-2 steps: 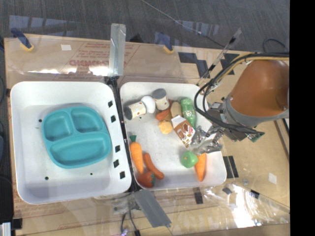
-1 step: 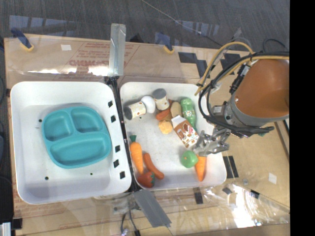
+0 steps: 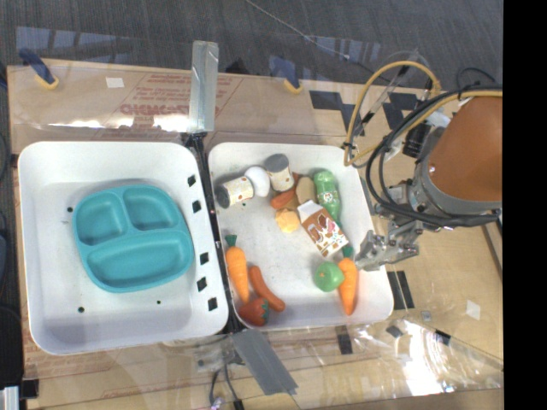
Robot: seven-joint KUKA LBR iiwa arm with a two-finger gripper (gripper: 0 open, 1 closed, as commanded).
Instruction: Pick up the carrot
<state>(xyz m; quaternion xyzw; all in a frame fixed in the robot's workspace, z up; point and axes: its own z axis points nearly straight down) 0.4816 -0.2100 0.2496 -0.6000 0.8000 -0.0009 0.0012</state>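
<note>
Worktop (image 3: 111, 101) cardboard is carrying two white bins side by side. Sitting in the left bin (image 3: 43, 314) is a teal divided plate (image 3: 132, 237). Lying in the right bin (image 3: 286, 310) is a scatter of toy food: a carrot (image 3: 237, 273) is resting along the left wall, pointing down toward a red pepper (image 3: 255, 312), with a red sausage (image 3: 267, 289) touching its right side. Further along, a small printed box (image 3: 324, 231) is lying near the middle, below a green bottle (image 3: 326, 191). A second carrot (image 3: 347, 284) is lying by the right wall, just beside a green apple (image 3: 326, 277). Hanging over the right rim, close above that second carrot, is the gripper (image 3: 379, 251); whether it is spread or pressed together cannot be told, and nothing is showing in it. Judging by this, the approach step is under way, and the next move is calling for lining up over the near carrot and descending clear of the apple and the wall.
</note>
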